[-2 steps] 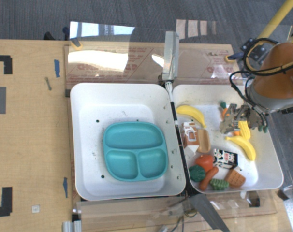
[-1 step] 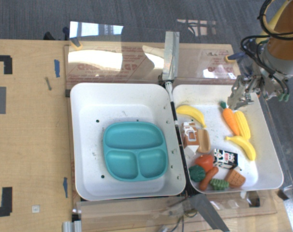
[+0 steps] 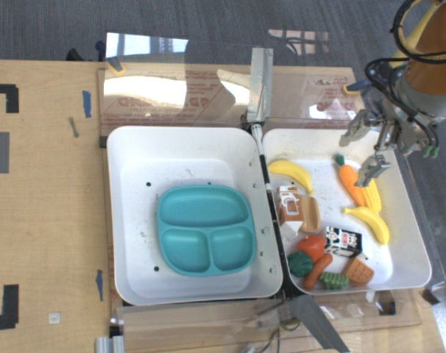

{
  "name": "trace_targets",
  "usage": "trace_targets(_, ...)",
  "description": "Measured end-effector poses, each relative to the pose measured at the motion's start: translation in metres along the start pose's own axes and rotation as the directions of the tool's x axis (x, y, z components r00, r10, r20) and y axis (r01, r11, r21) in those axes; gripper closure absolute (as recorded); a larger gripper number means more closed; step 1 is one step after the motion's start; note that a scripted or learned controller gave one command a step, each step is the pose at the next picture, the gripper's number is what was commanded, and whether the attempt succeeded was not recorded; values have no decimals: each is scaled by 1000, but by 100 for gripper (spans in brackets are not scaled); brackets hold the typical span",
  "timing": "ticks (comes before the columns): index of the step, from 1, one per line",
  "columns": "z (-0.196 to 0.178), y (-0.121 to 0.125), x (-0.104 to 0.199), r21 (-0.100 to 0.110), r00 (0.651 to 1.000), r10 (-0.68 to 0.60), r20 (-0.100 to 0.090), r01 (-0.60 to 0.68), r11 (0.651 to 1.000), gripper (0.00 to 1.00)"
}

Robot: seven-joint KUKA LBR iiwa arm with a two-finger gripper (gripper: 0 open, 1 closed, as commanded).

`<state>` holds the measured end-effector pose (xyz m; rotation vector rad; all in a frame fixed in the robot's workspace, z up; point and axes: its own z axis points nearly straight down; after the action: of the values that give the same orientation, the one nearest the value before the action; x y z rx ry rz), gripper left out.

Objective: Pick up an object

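Bright, even overhead light fills my view, glare streaks the clear panel (image 3: 208,94) behind the bins, shadows stay soft and short, and my tool (image 3: 370,149) looks slightly blurred.

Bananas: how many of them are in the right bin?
2. One banana lies near the bin's upper left, by the divider. The other banana lies at mid-right, just below the carrot. More could be hidden under the toy pile.
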<state>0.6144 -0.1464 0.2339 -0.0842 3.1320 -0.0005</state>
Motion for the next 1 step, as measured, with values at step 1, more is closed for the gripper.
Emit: trace_targets(1, 137, -35, 7, 1, 989, 148, 2, -148, 989, 0)
